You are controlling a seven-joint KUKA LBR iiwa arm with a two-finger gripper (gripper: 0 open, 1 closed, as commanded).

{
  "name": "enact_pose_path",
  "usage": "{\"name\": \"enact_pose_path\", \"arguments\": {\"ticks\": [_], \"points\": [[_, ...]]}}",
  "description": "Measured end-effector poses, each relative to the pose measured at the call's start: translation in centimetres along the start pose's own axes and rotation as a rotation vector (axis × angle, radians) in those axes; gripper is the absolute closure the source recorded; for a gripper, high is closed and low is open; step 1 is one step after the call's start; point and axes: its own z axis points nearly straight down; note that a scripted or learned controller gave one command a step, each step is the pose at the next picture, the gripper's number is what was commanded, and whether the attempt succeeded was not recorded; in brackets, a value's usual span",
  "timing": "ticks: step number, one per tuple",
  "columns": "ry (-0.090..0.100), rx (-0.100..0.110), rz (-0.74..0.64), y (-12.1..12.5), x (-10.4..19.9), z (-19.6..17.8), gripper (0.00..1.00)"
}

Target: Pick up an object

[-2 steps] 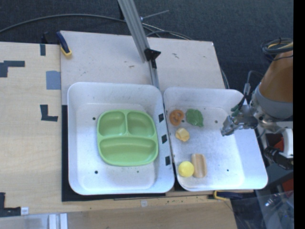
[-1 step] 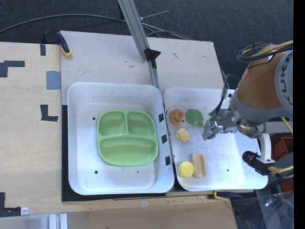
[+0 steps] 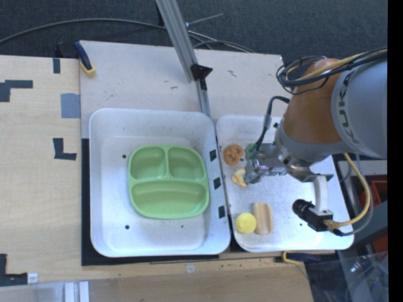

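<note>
In the right bin (image 3: 334, 241) lie an orange round cookie-like piece (image 3: 233, 154), a small pale yellow piece (image 3: 239, 179), a yellow ball (image 3: 245, 223) and a tan hot-dog bun (image 3: 262, 218). My gripper (image 3: 254, 172) hangs low over the bin's left half, its tips right beside the pale yellow piece. The arm's grey and orange body covers the bin's upper right. A green divided plate (image 3: 168, 181) rests in the left bin (image 3: 107, 137).
A slanted metal pole (image 3: 179, 33) rises behind the bins, with its clamp near the divider between them. A black cable connector (image 3: 310, 212) hangs from the arm over the right bin's lower right. Blue clamp (image 3: 84, 57) at the bench's back left.
</note>
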Motion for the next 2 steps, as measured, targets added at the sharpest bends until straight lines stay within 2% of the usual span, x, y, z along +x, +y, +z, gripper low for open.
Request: {"name": "enact_pose_path", "arguments": {"ticks": [1,2], "points": [[0.000,0.000,-0.001,0.5,5.1,0.0,1.00],[-0.001,-0.001,0.000,-0.3,9.5,-0.7,1.00]]}}
